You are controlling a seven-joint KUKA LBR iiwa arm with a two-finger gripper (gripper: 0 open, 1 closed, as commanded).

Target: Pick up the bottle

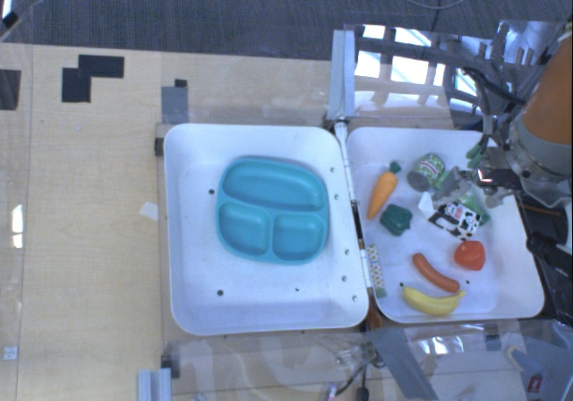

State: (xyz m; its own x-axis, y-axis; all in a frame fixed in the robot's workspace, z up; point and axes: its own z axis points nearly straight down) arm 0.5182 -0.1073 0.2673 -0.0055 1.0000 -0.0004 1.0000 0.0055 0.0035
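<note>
two white bins sat side by side, with the arm (546, 113) reaching in from the right.

the left bin (188, 238) held a smooth blue three-part tray (271, 209). the right bin (515, 296) held a carrot (382, 192), a dark green pepper (396, 219), a sausage (435, 273), a curved banana (432, 301) and a red tomato (469, 254). the bottle (428, 170), stubby with a green label and grey cap, lay on its side near the bin's back. the gripper (473, 183) hung just right of it; i could not tell how its fingers stood.

Arm (548, 113) cut off by right edge; only wrist and orange band visible. Tool (467, 184) partly blurred, finger state unreadable. Bottle (429, 170) partly masked by tool. Black-and-white item (457, 217) too small to identify.
</note>
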